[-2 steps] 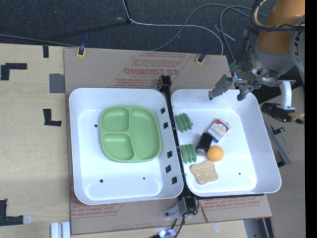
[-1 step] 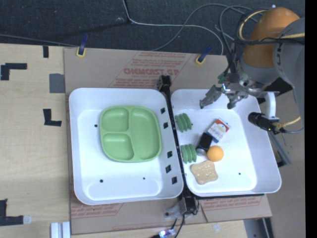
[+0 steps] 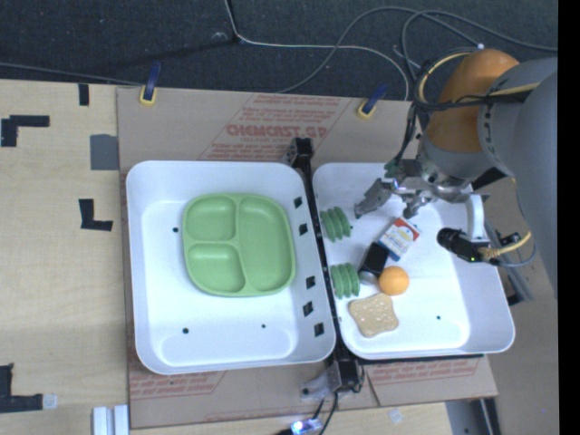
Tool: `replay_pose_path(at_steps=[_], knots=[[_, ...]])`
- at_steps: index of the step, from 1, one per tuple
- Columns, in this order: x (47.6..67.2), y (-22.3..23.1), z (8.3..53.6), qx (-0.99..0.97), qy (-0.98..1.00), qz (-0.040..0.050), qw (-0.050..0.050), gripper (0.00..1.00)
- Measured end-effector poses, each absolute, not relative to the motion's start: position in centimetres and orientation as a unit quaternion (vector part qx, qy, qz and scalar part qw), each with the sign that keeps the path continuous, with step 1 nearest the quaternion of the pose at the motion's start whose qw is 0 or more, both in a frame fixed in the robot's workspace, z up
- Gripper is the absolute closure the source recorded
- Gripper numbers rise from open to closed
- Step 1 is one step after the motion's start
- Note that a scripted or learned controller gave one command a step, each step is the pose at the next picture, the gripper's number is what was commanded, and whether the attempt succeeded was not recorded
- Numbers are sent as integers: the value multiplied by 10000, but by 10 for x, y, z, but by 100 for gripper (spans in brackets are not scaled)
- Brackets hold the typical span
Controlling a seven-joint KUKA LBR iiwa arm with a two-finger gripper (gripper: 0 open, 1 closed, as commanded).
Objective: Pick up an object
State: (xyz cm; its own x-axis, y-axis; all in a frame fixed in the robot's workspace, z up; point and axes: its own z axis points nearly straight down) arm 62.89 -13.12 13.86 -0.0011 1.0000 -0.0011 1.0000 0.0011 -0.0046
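While the claw point(image 3: 390, 199) hangs released above it, small carton point(image 3: 399, 237): likely light, stiff, slightly crushable; grip across narrow sides.

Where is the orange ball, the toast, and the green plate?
orange ball point(image 3: 393, 281): camera view, middle of the ball, right bin.
toast point(image 3: 373, 315): camera view, centre of the slice, right bin.
green plate point(image 3: 239, 245): camera view, ridge between its compartments, left bin.

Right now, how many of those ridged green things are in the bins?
2. Both lie in the right bin along its left wall: one green ridged piece nearer the top, the other green ridged piece below it, beside the toast slice. None seems hidden.
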Motion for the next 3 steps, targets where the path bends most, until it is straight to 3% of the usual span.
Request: replay_pose_path(at_steps=[1, 2, 3], knots=[[631, -132, 90, -7065, -7077, 3, -41, 0], [633, -132, 103, -7060, -7082, -23, -66, 100], [636, -136, 165, -7068, -7074, -11, -16, 100]])
